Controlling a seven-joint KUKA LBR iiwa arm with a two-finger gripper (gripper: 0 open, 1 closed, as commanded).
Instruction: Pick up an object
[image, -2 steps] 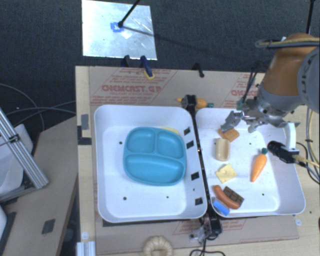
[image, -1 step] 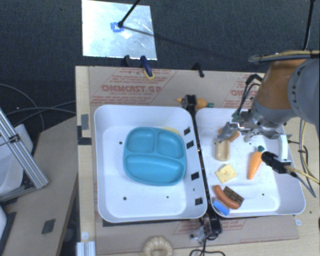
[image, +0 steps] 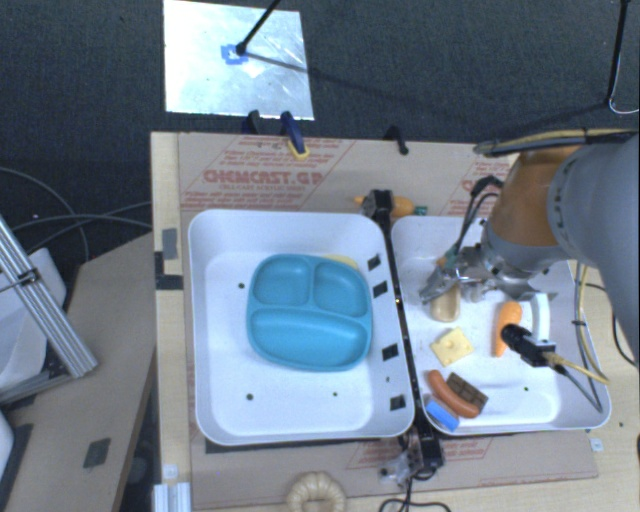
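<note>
1. Nearest the camera, in the right bin (image: 525, 398), a red sausage (image: 452, 394) lay on a slant. A brown piece (image: 468, 388) touched it and a small blue piece (image: 444, 419) sat at the near rim. None of them had been lifted.
2. Farther in, a yellow wedge (image: 451, 347) lay flat. An orange carrot (image: 506, 328) lay near it on the arm's side, its long axis running near to far. Both were untouched.
3. Beyond those, the gripper (image: 441, 286) sat low over a pale beige object (image: 446, 304), probably the target, on the side of the right bin next to the left bin (image: 230, 400). Whether the gripper was open or closed could not be told, and nothing was clearly held.
4. The beige object seemed to rest on the bin floor. Its long axis looked roughly near to far, with the far end tucked under the gripper. Which way it pointed was too blurred to tell.
5. Level with it, a blue divided plate (image: 308, 310) lay in the left bin, well apart from the gripper.
6. Judged from this, the reach was done, while a sure grip and the lift were still left.
</note>
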